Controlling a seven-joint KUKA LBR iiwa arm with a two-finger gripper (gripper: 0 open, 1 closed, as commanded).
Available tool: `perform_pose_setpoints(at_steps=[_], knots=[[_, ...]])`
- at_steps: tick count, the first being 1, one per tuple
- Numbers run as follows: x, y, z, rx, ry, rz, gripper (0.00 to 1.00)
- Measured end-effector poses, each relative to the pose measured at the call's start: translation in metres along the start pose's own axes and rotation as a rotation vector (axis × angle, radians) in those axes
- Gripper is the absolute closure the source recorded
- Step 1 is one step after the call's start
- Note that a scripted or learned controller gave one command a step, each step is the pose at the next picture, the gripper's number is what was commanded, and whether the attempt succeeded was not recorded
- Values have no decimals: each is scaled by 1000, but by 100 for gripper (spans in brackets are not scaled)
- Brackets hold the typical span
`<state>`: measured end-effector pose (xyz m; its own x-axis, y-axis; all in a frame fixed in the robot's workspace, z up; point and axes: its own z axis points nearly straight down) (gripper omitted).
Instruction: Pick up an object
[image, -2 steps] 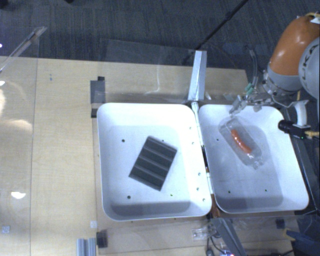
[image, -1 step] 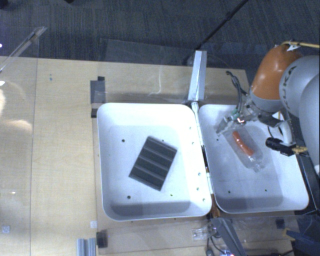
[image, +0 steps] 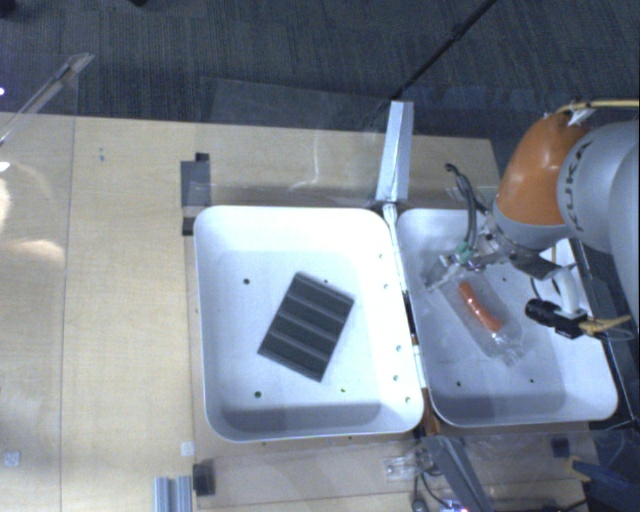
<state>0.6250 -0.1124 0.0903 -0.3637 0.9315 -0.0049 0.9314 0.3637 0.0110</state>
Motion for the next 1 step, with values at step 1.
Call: perform_pose_setpoints(at_steps=[1], knots=[[-34, 5, -63, 3, 1, -203, 0]])
